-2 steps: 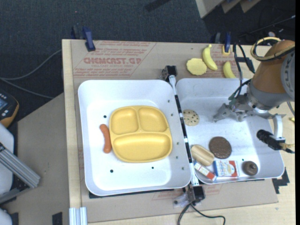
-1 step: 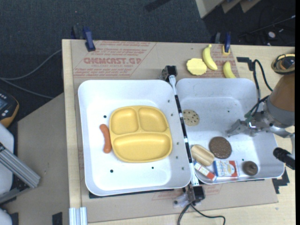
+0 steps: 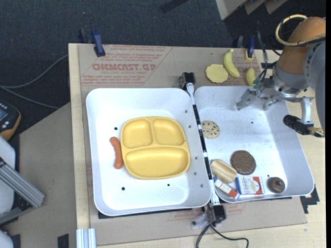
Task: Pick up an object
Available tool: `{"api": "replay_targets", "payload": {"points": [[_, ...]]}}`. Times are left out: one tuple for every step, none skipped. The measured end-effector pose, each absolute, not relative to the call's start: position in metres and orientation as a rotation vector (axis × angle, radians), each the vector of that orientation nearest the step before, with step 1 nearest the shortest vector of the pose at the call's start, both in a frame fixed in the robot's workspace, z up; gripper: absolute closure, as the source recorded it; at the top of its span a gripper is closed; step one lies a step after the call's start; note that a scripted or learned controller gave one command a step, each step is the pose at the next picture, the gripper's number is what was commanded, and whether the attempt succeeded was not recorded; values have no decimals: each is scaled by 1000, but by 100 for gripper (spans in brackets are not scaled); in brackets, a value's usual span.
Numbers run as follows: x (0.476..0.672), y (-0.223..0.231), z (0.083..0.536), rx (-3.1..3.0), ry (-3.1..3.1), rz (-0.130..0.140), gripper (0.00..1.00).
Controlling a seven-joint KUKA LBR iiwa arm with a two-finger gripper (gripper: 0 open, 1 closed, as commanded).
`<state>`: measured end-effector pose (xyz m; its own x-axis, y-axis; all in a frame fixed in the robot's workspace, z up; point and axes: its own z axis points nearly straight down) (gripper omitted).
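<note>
My gripper point(image 3: 255, 104) hangs over the back of the right bin point(image 3: 274, 141), open, with nothing between its fingers. Below it in that bin lie a chocolate-chip cookie point(image 3: 210, 129) by the left wall and a round brown patty point(image 3: 243, 162). At the front sit a hot-dog bun point(image 3: 223, 169), a small red, white and blue carton point(image 3: 248, 185) and a chocolate donut point(image 3: 276, 184). All of these lie apart from the gripper.
The left bin point(image 3: 103, 112) holds a yellow divided plate point(image 3: 154, 147) with an orange sausage point(image 3: 117, 152) beside it on the left. Behind the right bin, on the bench, lie a banana point(image 3: 231, 64), a yellow round piece point(image 3: 216, 73) and another small yellow item point(image 3: 251, 76).
</note>
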<state>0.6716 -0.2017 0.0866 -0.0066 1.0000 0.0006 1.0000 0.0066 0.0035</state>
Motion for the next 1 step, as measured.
{"api": "replay_targets", "payload": {"points": [[596,-220,86,2226,2228,10,0]]}}
